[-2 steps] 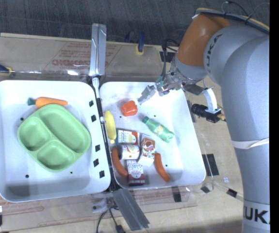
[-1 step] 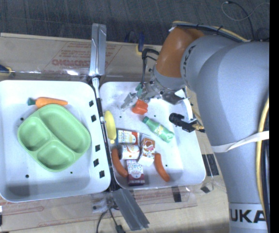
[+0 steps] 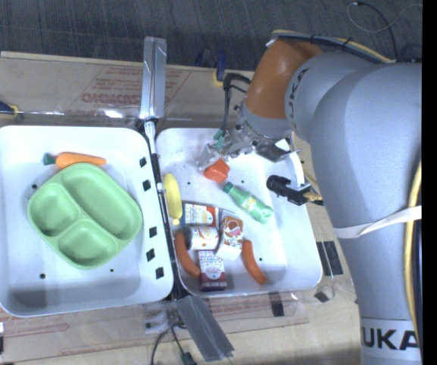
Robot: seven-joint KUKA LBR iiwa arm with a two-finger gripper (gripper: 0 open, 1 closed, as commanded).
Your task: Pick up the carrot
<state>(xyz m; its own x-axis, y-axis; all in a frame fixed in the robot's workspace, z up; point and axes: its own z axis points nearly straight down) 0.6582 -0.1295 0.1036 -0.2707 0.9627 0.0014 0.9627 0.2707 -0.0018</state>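
Note:
The carrot [image 3: 80, 159], orange with a dark green stub at its left end, lies in the left bin [image 3: 9, 226] against the far rim of the green divided plate [image 3: 85, 215]. My gripper [image 3: 215, 156] is low in the right bin [image 3: 298, 261] near its far left corner, well to the right of the carrot and across the divider between the bins. Directly under and in front of the gripper sits a small orange-red item [image 3: 217, 172]. The grey arm with its orange band [image 3: 275, 78] reaches in from the right and hides that bin's far right corner.
The right bin holds a yellow banana-shaped piece [image 3: 172, 196], a green bottle [image 3: 248, 201], several small cartons [image 3: 212, 243] and two sausages [image 3: 253, 263] [image 3: 186, 254]. A metal bar [image 3: 153, 78] stands at the far end of the divider.

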